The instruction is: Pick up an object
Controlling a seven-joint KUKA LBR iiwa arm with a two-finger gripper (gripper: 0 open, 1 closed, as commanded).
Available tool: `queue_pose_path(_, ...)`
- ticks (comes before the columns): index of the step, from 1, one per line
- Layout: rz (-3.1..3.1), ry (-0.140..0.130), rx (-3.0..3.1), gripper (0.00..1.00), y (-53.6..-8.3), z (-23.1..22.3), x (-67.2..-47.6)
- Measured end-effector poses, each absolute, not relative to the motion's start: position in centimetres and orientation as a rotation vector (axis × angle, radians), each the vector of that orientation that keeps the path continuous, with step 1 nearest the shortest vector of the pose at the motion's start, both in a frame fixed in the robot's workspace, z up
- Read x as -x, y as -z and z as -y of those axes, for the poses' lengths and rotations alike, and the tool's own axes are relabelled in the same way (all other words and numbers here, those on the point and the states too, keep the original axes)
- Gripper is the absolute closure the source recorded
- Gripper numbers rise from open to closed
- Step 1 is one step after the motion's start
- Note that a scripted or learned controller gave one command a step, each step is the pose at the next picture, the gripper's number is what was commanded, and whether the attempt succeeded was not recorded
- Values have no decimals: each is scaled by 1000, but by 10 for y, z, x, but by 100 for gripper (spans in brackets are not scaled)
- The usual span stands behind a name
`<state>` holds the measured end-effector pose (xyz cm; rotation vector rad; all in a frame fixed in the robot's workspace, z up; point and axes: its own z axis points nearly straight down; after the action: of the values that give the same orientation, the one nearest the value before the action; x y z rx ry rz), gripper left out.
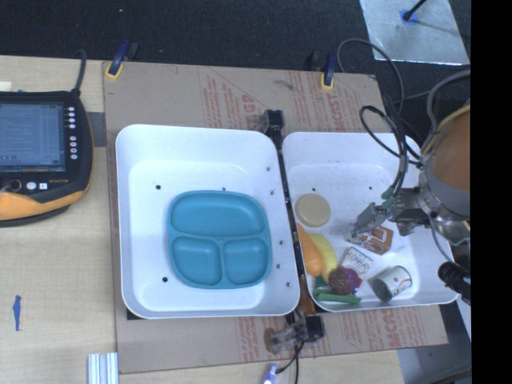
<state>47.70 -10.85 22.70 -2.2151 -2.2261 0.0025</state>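
Note:
My gripper [382,224] hangs over the right bin [344,157], reaching in from the right, with its two fingers spread apart and nothing between them. Just below the fingertips lies a small brown-and-red packet [378,239]. Around it are a white packet [358,260], a grey-and-white can on its side [393,282], a purple round item [344,279], a green bean [336,298], a yellow banana [324,251], an orange carrot [307,249] and a tan round disc [312,210].
The left bin [144,158] holds a blue divided plate [218,238]. A tablet-like pendant [40,150] lies on the bench at far left. Cables [384,126] loop over the right bin's far corner. The two bins meet at a clipped edge [282,190].

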Motion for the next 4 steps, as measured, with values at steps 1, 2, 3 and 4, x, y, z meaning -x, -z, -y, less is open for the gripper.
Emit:
queue_pose_path(1, 2226, -6, 2216, 0, -178, 149, -516)
queue_pose_path(2, 2232, 6, 2219, 0, -113, 179, -527)
queue_pose_path(3, 2245, 31, 2223, 0, -104, 209, -502)
queue_pose_path(4, 2225, 0, 2216, 0, -92, 209, -576)
